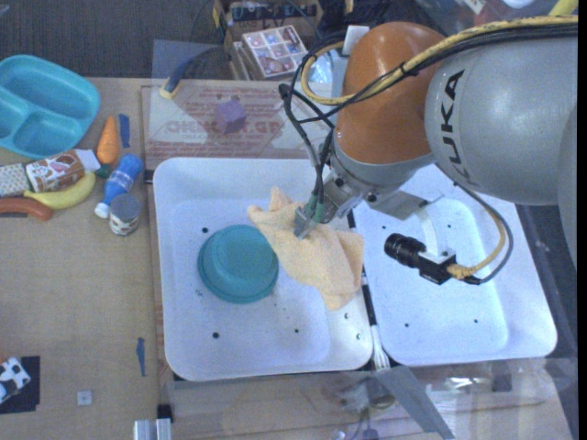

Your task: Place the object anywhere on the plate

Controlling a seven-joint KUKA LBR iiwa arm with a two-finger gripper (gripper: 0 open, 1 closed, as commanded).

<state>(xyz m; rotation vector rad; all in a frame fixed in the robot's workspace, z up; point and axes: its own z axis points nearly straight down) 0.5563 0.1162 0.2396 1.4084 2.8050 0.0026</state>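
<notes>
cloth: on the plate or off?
Off. The cloth lies crumpled on the floor of the left bin, right of the plate, with the tool down on it. Whether its edge touches the rim: cannot tell.

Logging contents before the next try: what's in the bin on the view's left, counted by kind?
Teal plate: 1
Yellow cloth: 1
Total: 2
</notes>
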